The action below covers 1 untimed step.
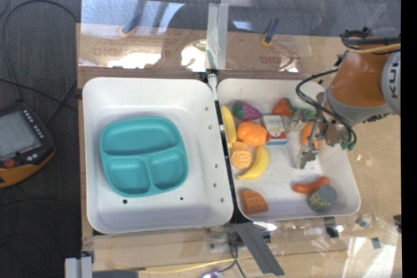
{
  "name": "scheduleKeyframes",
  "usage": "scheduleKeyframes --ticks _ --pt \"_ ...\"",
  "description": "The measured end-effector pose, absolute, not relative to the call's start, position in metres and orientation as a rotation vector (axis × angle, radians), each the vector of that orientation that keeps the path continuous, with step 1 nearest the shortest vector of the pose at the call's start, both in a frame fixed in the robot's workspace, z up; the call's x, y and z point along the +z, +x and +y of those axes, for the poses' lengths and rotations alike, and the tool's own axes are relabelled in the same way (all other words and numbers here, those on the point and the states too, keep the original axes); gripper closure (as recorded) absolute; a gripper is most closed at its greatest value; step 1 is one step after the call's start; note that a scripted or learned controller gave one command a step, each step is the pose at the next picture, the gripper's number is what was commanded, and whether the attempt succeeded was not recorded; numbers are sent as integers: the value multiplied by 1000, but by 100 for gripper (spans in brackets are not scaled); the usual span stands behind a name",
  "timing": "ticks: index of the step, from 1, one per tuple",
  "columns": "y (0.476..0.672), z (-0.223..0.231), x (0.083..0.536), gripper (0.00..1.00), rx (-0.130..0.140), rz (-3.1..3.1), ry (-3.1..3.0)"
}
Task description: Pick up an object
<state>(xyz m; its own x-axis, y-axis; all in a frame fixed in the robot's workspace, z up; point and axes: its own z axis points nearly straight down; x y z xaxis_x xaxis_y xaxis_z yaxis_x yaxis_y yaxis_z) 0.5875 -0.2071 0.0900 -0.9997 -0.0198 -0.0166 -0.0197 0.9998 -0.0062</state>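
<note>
The right bin [345,169] holds several toy foods. Along its left side lie a yellow banana [227,124], purple grapes [248,111], an orange [252,133], a waffle-like piece [241,156] and a second banana [258,164]. A small carton [275,128] and a red fruit [282,106] sit near the middle. My gripper [305,156] hangs low over the bin's right half, just below a small orange piece [306,132]. A red-orange sausage [309,186] and a grey-green ball [322,197] lie below the gripper, apart from it.
The left bin [195,97] bears a teal divided plate [144,154]. A brown bread piece [253,200] lies at the right bin's front. The arm's orange band [358,78] rises over the bin's right rim. A clear panel [215,29] stands behind the bins.
</note>
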Motion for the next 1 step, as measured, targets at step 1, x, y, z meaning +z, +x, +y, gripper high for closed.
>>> scheduleKeyframes --ticks 1 --pt "616 -181 89 0 -7 3127 145"
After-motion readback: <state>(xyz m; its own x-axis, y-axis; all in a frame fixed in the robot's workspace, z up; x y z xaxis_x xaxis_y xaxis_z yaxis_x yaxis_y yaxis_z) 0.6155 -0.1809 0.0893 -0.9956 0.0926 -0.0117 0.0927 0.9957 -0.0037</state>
